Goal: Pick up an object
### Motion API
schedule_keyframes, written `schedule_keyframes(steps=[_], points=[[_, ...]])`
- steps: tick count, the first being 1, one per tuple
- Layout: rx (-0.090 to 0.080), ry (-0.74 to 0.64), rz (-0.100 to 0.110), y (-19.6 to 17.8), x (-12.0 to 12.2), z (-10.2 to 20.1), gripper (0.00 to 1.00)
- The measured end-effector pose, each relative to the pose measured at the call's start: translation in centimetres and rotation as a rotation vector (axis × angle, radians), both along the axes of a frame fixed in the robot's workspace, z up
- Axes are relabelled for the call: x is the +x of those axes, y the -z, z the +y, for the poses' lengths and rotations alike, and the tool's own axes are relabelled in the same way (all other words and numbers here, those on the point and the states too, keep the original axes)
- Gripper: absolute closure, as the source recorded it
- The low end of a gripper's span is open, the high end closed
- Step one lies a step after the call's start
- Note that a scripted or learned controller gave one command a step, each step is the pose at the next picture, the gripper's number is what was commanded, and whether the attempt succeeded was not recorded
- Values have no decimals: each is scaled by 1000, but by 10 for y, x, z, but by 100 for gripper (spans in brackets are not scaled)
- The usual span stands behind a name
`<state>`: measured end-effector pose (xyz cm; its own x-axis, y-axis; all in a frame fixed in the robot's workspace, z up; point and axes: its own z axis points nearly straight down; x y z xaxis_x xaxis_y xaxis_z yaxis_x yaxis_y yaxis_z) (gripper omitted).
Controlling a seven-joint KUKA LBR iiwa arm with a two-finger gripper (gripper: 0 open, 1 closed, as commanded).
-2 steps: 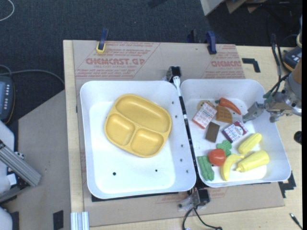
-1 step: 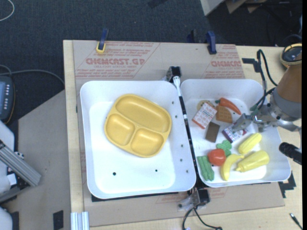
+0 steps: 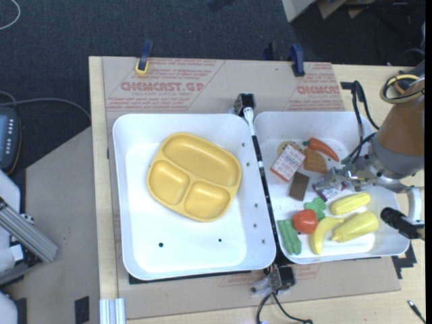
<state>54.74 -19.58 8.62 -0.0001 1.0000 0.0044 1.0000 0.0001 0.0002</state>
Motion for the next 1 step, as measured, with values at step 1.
schedule_keyframes(steps=[1], points=[[-11, 1, -16, -17, 4, -4, 100]])
